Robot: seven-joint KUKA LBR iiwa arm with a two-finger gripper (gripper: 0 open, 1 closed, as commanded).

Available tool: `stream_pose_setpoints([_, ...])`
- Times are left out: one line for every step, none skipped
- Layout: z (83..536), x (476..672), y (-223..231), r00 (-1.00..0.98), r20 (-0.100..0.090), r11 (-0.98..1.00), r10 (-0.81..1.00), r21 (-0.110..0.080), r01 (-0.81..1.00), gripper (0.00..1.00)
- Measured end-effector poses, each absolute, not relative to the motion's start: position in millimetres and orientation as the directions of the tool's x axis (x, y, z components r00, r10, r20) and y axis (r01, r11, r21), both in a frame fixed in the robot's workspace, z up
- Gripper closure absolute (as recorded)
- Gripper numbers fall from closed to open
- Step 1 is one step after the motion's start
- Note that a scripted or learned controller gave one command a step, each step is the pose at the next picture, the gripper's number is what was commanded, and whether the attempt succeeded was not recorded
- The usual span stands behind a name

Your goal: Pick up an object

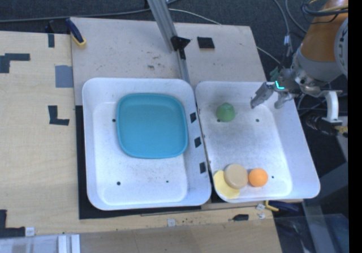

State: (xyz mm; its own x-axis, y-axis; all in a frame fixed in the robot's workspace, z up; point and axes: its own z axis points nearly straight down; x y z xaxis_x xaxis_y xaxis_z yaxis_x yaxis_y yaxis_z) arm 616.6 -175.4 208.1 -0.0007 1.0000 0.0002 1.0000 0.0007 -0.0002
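1. Green ball: upper left part of the right bin, near the divider between the bins, bare speckled floor open on every side of it.
2. Small, round, dull green, resting free, touched by nothing.
3. Gripper up at the right bin's far right corner, fingers spread apart, nothing between them, well apart from the green ball.
4. Wide bare floor through the bin's middle, between ball and near wall.
5. Crowded at the near edge: tan round block lying on a yellow piece, orange ball just beside it.
6. Left bin taken up mostly by a blue square plate, lying flat.
7. Slanted grey metal bar crossing the bench behind the bins, ending near their shared far corner.
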Motion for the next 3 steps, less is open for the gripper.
stream_pose_setpoints([208.1, 616.5, -175.4, -0.001, 0.000, 0.001, 1.000, 0.000, 1.000, 0.00])
stream_pose_setpoints([146.0, 619.8, -172.0, -0.001, 0.001, 0.001, 1.000, -0.006, 1.000, 0.00])
stream_pose_setpoints([92.6, 618.4, -171.2, -0.001, 0.001, 0.001, 1.000, -0.005, 1.000, 0.00])
